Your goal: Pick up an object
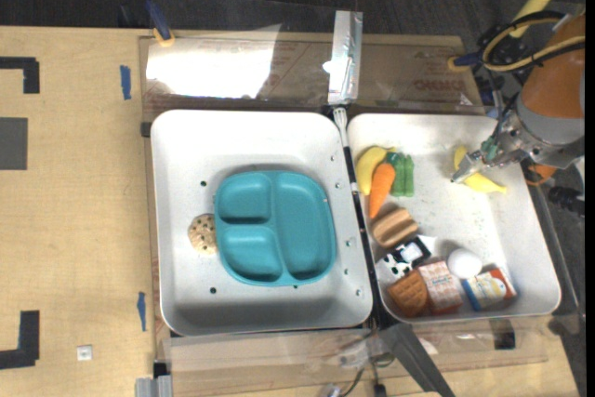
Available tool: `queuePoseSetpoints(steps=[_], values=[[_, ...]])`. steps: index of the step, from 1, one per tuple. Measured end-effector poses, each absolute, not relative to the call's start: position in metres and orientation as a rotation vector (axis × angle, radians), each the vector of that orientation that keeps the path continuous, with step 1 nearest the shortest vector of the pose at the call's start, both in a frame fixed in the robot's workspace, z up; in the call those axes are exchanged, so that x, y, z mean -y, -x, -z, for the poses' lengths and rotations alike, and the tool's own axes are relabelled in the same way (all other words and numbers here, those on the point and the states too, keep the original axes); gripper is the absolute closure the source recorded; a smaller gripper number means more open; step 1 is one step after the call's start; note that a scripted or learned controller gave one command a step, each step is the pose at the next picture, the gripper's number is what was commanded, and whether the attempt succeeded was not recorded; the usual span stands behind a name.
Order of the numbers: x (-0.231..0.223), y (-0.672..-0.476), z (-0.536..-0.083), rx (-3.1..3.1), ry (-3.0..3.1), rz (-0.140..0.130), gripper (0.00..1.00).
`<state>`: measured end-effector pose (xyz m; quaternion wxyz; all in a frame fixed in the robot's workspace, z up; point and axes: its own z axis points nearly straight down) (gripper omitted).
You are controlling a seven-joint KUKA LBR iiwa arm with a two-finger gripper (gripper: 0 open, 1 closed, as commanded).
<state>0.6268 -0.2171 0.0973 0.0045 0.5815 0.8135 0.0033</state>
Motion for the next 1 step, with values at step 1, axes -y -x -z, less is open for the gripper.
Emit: queuePoseSetpoints(steps=[1], values=[[0.1061,-0.6480,-0.1781,-2.360,-2.069,-0.006,1.00]])
